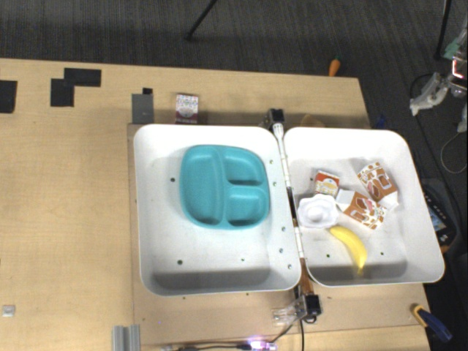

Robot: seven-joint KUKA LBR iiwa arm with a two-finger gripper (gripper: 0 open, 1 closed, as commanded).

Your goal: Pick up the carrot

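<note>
Camera view shows no sure carrot inside the right bin (417,218). The only likely one is a small orange thing (334,66) beyond that bin's far rim, at the bench edge, and it is too small to name with confidence. Whether the pincer is spread or pressed together cannot be told.

If that is the carrot, it is probably a light, stiff, smooth toy. Its taper would tend to slip out of a grip, so closing across the thicker middle, square to its length, looks best.

By count, the right bin holds one banana (351,246), one white cup (316,212) and three brown-and-white packets (376,180). To the left of the right bin sits one more bin (157,269), which holds one teal divided plate (223,186).
</note>
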